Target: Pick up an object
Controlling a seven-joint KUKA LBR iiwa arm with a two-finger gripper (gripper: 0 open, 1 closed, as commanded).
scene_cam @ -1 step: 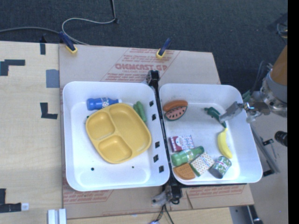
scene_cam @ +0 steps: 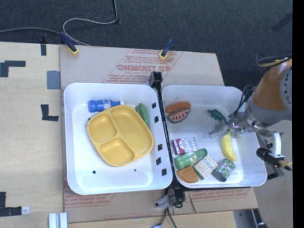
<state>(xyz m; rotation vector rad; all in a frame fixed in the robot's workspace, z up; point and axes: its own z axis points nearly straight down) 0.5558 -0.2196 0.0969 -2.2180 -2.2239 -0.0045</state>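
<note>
Low in the right bin (scene_cam: pixel 247 95), a can (scene_cam: pixel 223 169), a waffle (scene_cam: pixel 189 175) and a green bottle (scene_cam: pixel 190 158) lie beside the banana (scene_cam: pixel 228 147), while the gripper (scene_cam: pixel 227 127) hangs just above the banana's top end, its fingers spread and pinching nothing

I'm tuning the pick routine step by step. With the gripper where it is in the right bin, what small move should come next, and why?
Probably a short drop straight down: the gripper hovers in the right bin just above the banana, which lies apart from the other items and looks like the nearest target.
</note>
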